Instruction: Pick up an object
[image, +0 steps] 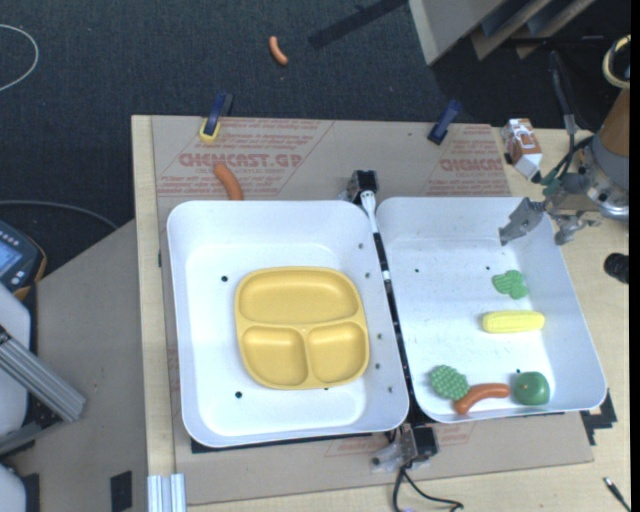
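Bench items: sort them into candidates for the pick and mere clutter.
Pick candidates, right bin: yellow corn, small green piece, green ball, orange sausage, bumpy green piece.

Clutter: yellow divided tray, sausage on cardboard, sausage on floor.

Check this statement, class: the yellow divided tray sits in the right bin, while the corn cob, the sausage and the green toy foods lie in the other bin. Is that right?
Not quite. The camera view shows the yellow divided tray in the left bin, not the right one. The corn cob, the sausage and the green toy foods do lie in the other bin, the right bin.
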